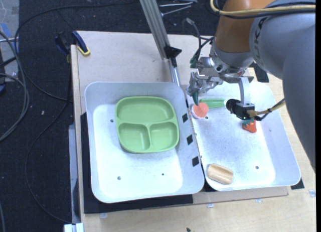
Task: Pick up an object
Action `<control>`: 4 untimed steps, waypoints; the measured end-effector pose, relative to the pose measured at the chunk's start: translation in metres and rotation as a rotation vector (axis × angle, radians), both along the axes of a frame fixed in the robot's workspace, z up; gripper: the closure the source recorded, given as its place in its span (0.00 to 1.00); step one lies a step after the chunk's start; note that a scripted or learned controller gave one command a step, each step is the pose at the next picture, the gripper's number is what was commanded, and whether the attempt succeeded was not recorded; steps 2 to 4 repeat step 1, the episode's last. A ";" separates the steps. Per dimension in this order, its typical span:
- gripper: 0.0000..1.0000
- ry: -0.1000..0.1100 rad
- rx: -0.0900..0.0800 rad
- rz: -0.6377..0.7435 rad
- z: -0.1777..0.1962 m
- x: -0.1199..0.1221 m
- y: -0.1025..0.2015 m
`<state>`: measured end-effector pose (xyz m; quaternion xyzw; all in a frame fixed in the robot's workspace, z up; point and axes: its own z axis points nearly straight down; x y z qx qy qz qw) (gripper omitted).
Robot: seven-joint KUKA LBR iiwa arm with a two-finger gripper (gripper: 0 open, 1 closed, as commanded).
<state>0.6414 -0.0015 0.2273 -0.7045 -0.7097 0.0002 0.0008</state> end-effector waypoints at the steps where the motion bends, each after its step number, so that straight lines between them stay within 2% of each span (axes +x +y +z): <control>1: 1.00 -0.003 0.000 0.001 0.000 0.004 0.053; 4: 1.00 -0.003 0.000 0.001 0.000 0.004 0.053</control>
